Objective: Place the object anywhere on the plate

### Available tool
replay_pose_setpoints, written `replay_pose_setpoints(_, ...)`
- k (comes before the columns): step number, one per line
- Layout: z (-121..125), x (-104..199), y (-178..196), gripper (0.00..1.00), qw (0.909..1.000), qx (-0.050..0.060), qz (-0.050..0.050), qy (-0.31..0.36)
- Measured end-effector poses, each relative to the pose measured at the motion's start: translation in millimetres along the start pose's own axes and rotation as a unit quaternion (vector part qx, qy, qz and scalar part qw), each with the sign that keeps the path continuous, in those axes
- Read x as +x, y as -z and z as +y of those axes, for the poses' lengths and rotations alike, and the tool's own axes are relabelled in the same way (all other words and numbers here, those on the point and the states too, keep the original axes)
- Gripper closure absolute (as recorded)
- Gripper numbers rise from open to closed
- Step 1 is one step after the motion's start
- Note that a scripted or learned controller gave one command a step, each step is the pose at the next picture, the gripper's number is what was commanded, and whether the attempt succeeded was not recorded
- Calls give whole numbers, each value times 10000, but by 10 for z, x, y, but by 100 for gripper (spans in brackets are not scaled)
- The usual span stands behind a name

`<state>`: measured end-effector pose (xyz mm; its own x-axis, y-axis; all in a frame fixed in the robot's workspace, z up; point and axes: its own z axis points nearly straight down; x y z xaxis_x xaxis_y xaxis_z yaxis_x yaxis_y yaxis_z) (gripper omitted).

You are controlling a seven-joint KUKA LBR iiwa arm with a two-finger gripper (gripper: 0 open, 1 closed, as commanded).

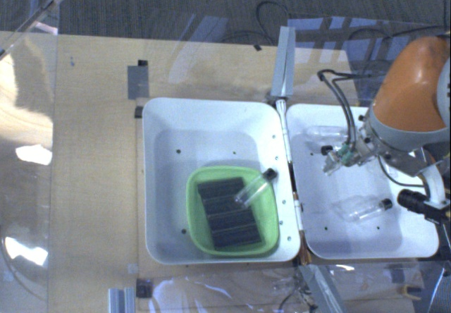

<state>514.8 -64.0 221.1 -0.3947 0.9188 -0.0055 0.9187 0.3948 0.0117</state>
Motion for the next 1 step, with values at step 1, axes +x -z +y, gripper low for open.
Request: replay_pose_setpoints(1,0,-1,0,0,10000,0,0,-2)
